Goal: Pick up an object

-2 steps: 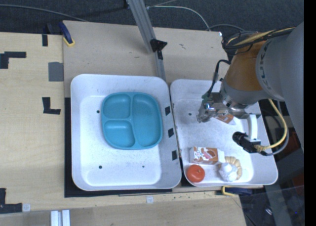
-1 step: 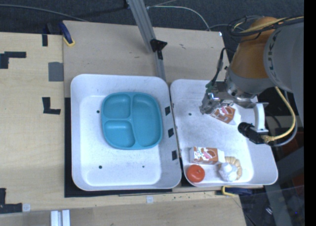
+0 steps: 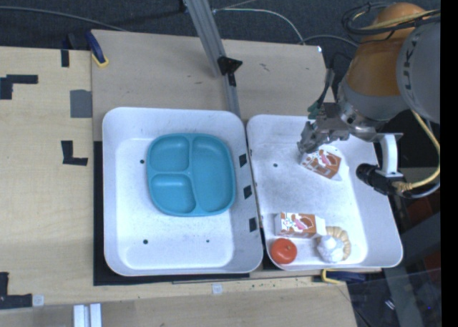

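1. Bins: two shallow white bins sit side by side on the worktop [image 3: 43,175], the left bin [image 3: 122,247] and the right bin [image 3: 286,197], their inner rims touching.
2. Left bin contents: one item, a teal divided plate [image 3: 191,174] with three compartments, lying flat towards the far side of the bin.
3. Right bin contents: four items. One red-and-white packet [image 3: 325,164] lies near the far right of the bin. One small carton [image 3: 298,225], one red tomato-like ball [image 3: 284,250] and one white-and-tan pastry-like piece [image 3: 333,244] are grouped along the near rim, the ball just beside the carton and the pastry-like piece to the right of both.
4. Arm: one grey arm with an orange band [image 3: 383,54] reaches in from the right.
5. Hand: the hand [image 3: 315,141] sits low over the far part of the right bin, at the upper left edge of the packet. Whether its grip is wide, narrow or closed on anything cannot be told.
6. Surroundings: one slanted metal pole [image 3: 204,18] crosses the far worktop, ending at the bins' junction. Cables [image 3: 265,14] trail behind.
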